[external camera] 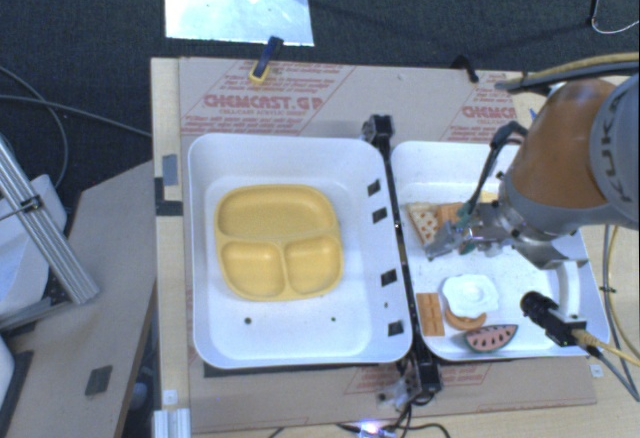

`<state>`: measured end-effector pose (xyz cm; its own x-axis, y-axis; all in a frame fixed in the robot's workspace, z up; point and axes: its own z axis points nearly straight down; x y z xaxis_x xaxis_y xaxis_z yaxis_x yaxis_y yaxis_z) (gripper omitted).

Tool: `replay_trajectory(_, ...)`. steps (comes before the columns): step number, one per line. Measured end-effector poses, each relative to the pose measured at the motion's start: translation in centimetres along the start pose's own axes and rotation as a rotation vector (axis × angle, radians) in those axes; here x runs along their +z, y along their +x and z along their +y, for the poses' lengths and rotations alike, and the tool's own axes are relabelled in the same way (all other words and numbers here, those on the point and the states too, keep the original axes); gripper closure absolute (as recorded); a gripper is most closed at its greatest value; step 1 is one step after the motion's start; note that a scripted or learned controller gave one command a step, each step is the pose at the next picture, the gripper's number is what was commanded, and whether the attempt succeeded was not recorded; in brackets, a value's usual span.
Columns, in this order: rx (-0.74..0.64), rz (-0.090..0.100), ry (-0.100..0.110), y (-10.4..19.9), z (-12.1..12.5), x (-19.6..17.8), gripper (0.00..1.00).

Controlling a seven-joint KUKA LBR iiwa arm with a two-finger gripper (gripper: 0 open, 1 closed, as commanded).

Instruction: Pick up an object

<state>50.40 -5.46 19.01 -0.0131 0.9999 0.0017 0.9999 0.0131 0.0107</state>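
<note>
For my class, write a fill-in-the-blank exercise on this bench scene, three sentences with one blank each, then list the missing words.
1. The yellow divided tray lies in the ____ bin.
2. The watermelon slice lies near the front edge of the ____ bin.
3. The yellow divided tray has ____ compartments.

Missing words: left; right; three
</note>
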Motion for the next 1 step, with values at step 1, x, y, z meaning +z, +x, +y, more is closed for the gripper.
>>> replay_trajectory(1,0.009,-0.005,0.003,-5.35,9.12,3.64,0.0)
